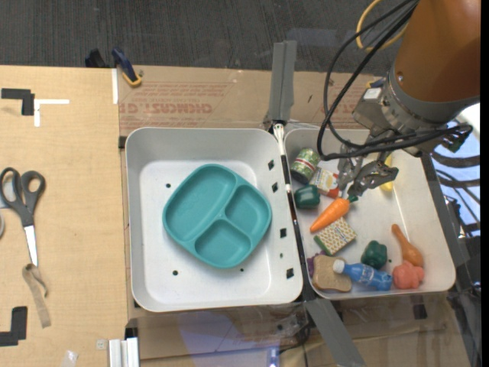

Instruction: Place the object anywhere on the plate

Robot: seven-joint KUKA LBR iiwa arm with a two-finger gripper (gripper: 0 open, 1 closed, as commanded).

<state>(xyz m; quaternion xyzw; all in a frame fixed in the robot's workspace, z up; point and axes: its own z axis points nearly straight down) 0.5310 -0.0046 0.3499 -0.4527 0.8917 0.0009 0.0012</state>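
The end effector [365,178] hangs over the right-hand bin [437,228], its dark fingers [376,180] spread apart with nothing seen between them, and their tips sit just above and to the right of the toy carrot [330,213]. Which object the task means is not certain; judging by where the fingers point, the carrot is the likely one. It lies tilted in the upper middle of that bin, orange body running down to the left, its stalk end up near the fingertips.

Around it: a dark green toy vegetable [307,197] just to the left, a small green can [305,163] above that, a patterned cracker-like block [335,237] just below, and further down a slice of toy bread [331,275], a small blue bottle [365,274], another green piece [374,254] and an orange-pink toy [407,262]. The teal divided plate [218,215] lies in the left bin [137,228], well apart from the carrot, with all three compartments bare.

The carrot looks like light, hard, smooth plastic, so it should lift easily yet could squirt out of a pinch on its taper. I would take it across the thicker upper body, fingers square to its long axis, keeping clear of the cracker block
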